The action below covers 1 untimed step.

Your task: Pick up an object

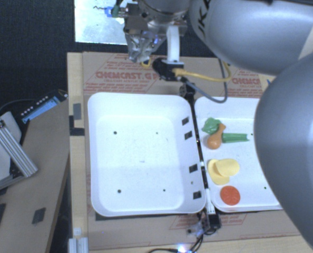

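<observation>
Cardboard (126,74) under both bins reads, seemingly, "CHEMCAST G"; pincer (140,49) above it.

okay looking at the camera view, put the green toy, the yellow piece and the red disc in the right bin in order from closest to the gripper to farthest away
Measured from the gripper, up beyond the bins' far edge:
1. Green toy, at the far end of the right bin, beside the orange piece.
2. Yellow piece, midway down the bin's left side.
3. Red disc, at the bin's near edge.
</observation>
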Each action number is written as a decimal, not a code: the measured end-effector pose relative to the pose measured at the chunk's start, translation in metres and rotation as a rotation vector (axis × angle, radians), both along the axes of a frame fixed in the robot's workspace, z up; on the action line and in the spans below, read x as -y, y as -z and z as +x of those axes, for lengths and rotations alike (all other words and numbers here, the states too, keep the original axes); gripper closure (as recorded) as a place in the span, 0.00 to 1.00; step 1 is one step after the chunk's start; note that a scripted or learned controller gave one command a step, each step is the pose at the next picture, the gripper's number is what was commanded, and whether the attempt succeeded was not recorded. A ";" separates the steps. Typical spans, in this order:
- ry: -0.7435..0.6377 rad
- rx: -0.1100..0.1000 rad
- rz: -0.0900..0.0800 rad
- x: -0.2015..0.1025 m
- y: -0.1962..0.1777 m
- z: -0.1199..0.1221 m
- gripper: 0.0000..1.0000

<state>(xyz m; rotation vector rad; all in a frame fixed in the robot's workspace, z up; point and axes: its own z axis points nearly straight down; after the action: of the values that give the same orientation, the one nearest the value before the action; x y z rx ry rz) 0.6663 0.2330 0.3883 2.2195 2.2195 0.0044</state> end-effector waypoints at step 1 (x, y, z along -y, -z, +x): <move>-0.005 0.011 0.005 -0.002 -0.123 0.002 1.00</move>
<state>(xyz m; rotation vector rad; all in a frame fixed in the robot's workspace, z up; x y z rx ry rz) 0.6682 0.2345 0.5116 2.2107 2.2221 0.0225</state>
